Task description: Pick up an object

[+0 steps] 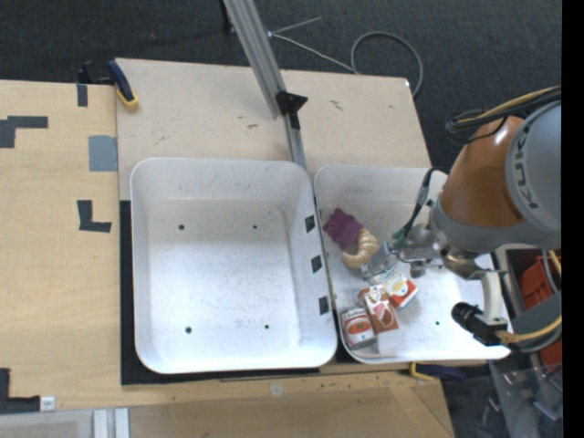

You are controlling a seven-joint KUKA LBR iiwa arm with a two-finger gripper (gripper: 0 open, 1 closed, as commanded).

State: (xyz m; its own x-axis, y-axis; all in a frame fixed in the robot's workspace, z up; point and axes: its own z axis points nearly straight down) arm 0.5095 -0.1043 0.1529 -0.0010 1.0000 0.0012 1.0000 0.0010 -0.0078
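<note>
The gripper (391, 261) is lowered into the right bin (415, 188); whether its jaws are apart or together cannot be told, as they are blurred against the clutter. Just beside the jaws a tan, croissant-like object (360, 247) is seen, with a purple object (342, 226) touching it on the far side. Just below the jaws a red-and-white packet (398, 289) lies, and past it a brown-red carton (381, 316) and a small can (357, 328). Well apart, beyond the shared wall, the left bin (155, 245) is set.
</note>
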